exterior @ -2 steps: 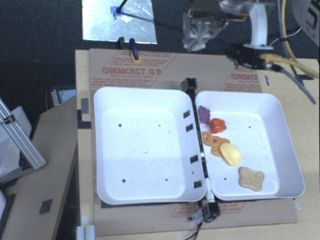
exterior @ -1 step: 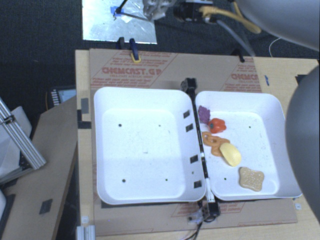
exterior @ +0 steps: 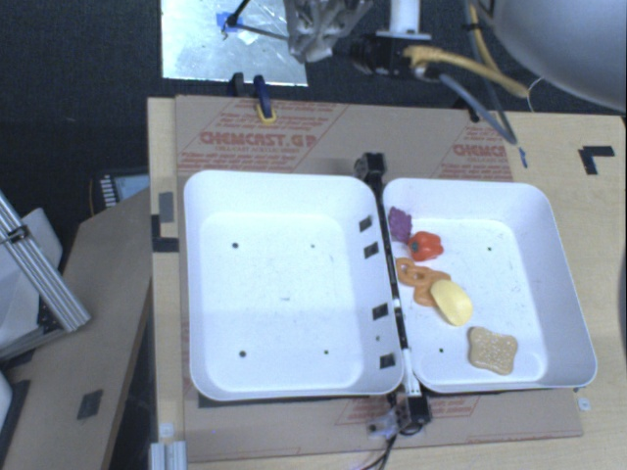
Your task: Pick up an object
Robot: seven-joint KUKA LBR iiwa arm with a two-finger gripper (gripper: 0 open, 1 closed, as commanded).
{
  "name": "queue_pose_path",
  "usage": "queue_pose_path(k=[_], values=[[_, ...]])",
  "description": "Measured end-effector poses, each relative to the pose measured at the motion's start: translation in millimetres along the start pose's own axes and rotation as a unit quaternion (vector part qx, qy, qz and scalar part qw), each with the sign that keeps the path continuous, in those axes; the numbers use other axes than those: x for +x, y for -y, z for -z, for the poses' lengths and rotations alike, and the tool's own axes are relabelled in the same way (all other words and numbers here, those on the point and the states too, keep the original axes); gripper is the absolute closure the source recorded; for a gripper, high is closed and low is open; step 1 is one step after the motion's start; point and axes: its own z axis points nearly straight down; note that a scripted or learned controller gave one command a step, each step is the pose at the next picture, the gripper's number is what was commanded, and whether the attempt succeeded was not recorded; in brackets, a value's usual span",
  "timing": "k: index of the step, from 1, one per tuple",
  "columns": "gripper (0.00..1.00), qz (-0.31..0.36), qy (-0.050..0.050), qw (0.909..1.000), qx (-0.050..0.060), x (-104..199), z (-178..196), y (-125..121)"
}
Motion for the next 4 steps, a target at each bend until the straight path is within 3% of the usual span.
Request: queue_pose_path(k=[1,2,3,4], values=[[1.0,0.001,0.0,1.0,0.0,0,0,32],[0.0,0.0,0.0,1.0,-0.001,0,0,31],[1.0,0.002,-0.001,1.0,-0.002,1,11,30],[0.0,0.002,0.0,1.0,-0.001,1,11,31]])
